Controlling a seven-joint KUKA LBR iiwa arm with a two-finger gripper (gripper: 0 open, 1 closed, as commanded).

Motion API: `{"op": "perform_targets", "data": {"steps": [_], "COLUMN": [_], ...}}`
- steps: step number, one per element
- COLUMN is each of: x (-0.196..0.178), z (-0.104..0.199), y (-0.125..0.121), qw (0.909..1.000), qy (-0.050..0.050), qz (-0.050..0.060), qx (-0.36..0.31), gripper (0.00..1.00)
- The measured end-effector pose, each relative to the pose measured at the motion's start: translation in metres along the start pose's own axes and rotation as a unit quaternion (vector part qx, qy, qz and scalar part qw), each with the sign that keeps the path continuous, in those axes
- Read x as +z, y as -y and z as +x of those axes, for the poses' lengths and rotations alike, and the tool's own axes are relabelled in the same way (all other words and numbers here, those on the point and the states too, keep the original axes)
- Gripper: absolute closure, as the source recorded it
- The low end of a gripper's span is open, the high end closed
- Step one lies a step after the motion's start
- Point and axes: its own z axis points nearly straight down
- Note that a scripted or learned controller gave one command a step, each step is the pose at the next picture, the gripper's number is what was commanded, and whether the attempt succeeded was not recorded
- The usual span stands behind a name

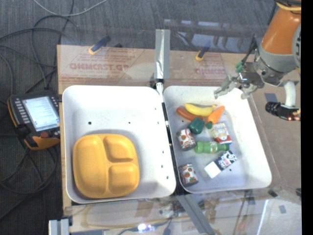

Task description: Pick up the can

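Note:
Two small cans with red-and-white strawberry labels lie in the right bin [254,146]. One can [186,138] rests near the bin's left wall beside a green pepper. The other can [188,174] sits at the front left corner. My gripper [233,89] hangs over the bin's back rim, well behind and to the right of both cans. Its fingers are spread open with nothing between them.
The right bin also holds a banana [198,109], a carrot [215,114], a green pepper [196,126], a juice carton [220,131], a green bottle [211,147] and a black-and-white carton [226,159]. A yellow divided tray [105,165] lies in the left bin [112,102].

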Motion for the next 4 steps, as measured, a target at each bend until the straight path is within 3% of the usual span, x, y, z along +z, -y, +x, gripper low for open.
{"op": "perform_targets", "data": {"steps": [1,2,3,4], "x": [0.137,0.155,0.146,0.033], "z": [0.072,0.065,0.064,0.119], "y": [-0.004,0.042,0.042,0.06], "qw": [0.9995,0.993,0.9929,0.9977], "qy": [0.0,0.0,0.0,0.001], "qz": [0.001,-0.009,-0.008,0.0], "qx": [-0.032,0.118,0.119,0.068], "gripper": [0.0,0.0,1.0,1.0]}}
